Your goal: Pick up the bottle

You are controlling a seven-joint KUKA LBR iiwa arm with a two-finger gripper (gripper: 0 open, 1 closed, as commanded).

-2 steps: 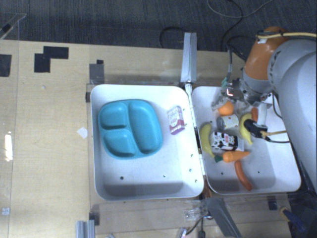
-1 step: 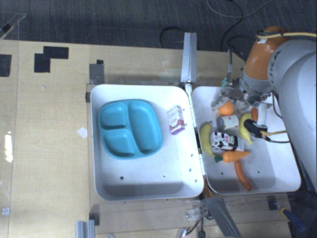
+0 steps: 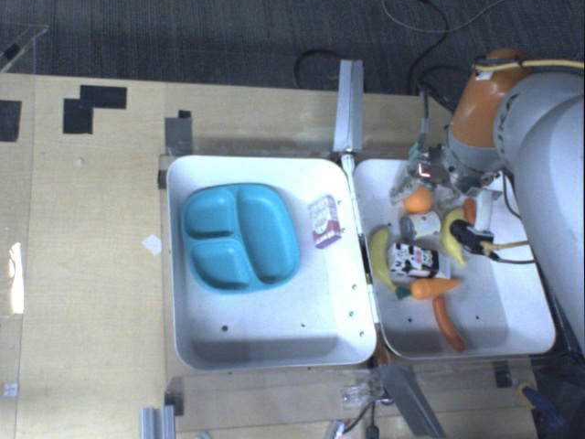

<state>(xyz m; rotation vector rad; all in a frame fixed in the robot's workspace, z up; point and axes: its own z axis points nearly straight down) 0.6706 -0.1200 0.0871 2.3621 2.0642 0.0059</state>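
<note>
The bottle (image 3: 413,260) is small, with a black-and-white cow pattern, and lies on its side in the middle of the right bin (image 3: 512,337). It rests between a yellow banana (image 3: 380,259) on its left and a carrot (image 3: 435,288) just below it. My gripper (image 3: 416,179) hangs near the far edge of that bin, over an orange fruit (image 3: 418,201), and a short way beyond the bottle. Nothing can be seen held in it.
A second banana (image 3: 452,236), a red piece (image 3: 469,210) and another carrot (image 3: 448,326) also lie in the right bin. The left bin (image 3: 274,346) holds a blue divided plate (image 3: 239,236) and a small purple-and-white carton (image 3: 324,220). The grey arm (image 3: 539,154) fills the right side.
</note>
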